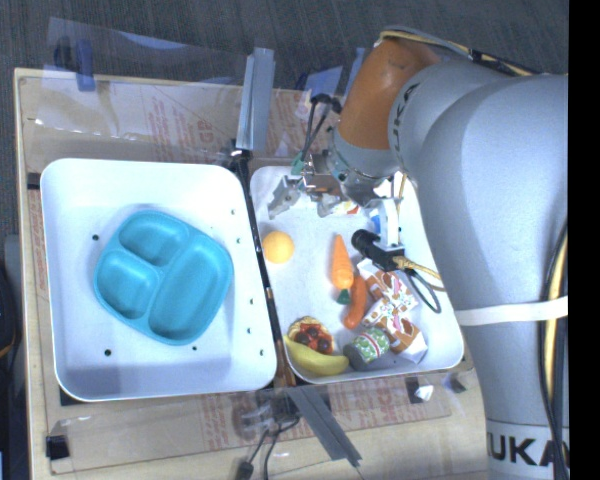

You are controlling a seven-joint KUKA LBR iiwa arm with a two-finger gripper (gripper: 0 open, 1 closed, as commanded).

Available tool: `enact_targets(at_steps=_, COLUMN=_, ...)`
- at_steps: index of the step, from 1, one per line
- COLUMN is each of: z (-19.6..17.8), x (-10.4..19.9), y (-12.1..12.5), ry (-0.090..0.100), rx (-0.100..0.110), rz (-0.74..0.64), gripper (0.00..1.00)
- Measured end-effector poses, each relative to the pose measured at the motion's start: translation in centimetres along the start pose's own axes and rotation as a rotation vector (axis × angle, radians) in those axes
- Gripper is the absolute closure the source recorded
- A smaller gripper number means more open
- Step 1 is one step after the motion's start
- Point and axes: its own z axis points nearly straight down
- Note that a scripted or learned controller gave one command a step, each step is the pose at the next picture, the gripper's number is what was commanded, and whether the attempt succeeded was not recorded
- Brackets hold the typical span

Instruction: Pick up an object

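Overhead view. The gripper hangs with fingers spread and nothing between them over the far end of the right bin, just beyond the yellow ball. That ball lies apart on bare floor near the bin's left wall, the most accessible target; the carrots and packets crowd nearer.

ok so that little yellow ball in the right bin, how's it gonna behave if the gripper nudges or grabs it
The yellow ball looks round and smooth, so a nudge would probably send it rolling. It sits on bare bin floor near the left wall of the right bin, so it may stop there. The gripper could squeeze it sideways, since a curved surface tends to slip.
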Motion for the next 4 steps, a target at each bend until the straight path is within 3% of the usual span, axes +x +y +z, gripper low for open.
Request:
enact_targets(at_steps=1, z=2.4, x=2.1, y=0.1, ry=-0.014, rx=-0.01, rz=0.015, gripper=0.0)
enact_targets(at_steps=2, z=2.4, x=1.7, y=-6.1, ry=-0.009, rx=-0.017, rz=0.01, gripper=0.0)
enact_targets(at_steps=3, z=1.7, x=2.1, y=-6.1, ry=-0.004, rx=-0.011, rz=0.002, gripper=1.0)
enact_targets(at_steps=4, z=-12.2, x=6.2, y=-4.8, ry=0.0, rx=-0.006, rz=0.004, gripper=1.0)
